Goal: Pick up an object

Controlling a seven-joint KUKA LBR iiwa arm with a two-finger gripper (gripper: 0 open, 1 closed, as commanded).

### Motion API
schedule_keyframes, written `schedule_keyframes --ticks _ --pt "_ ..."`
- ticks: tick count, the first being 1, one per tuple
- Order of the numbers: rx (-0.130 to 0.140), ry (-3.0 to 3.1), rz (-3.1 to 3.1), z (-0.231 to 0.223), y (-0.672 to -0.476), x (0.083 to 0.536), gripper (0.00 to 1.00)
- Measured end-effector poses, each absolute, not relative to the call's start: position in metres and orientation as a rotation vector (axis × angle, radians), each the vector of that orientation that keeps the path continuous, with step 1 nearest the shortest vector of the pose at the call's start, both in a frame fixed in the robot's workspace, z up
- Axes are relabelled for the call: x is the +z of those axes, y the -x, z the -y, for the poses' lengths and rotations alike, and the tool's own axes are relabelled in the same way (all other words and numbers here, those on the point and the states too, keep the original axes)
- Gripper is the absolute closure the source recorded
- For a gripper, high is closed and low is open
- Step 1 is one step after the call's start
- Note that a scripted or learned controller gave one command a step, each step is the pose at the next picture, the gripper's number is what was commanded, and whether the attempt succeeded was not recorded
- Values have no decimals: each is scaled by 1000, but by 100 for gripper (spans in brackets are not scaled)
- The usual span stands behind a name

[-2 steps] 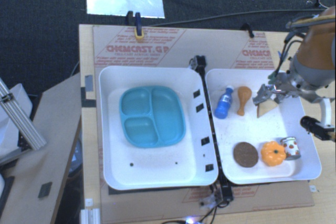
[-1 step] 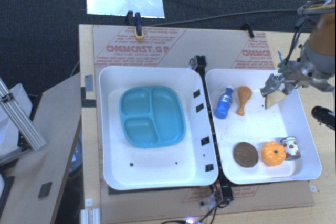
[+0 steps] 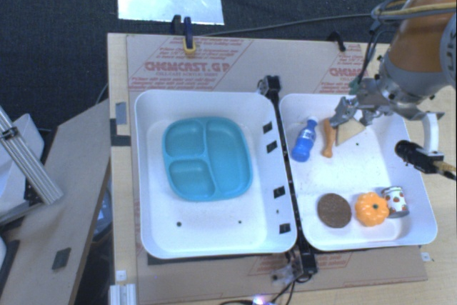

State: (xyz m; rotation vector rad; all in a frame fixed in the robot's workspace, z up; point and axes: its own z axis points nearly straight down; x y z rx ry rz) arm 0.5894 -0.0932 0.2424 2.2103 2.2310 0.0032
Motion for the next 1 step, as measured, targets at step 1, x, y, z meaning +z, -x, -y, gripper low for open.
schedule_keyframes --ticks 1 --pt "3 -2211 -2232 38 -584 249 100"
